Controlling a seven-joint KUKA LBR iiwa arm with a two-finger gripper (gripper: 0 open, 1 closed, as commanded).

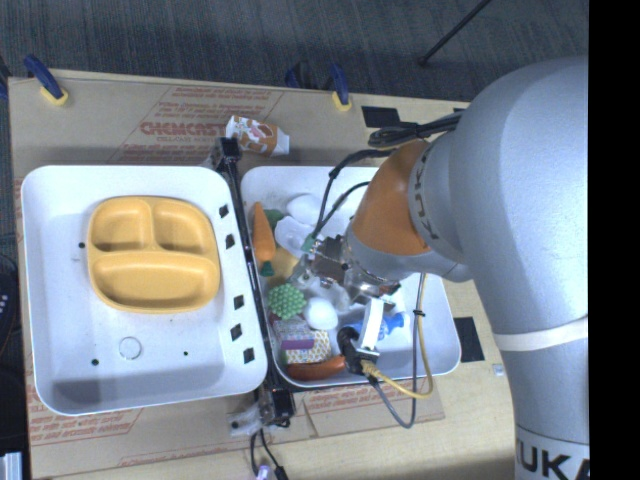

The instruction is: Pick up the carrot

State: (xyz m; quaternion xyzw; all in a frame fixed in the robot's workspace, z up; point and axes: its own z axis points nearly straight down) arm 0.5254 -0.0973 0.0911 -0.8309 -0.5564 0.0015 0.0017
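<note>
Grey arm [520,218] fills the frame's right, wrist lowered into the right bin [440,353] toward the carrot [262,233] at its left wall.

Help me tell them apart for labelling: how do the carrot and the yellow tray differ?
The carrot is orange, slim and tapered; the yellow tray is broad, flat and divided into compartments. The carrot lies in the right bin among other items; the tray sits in the left bin.
</note>
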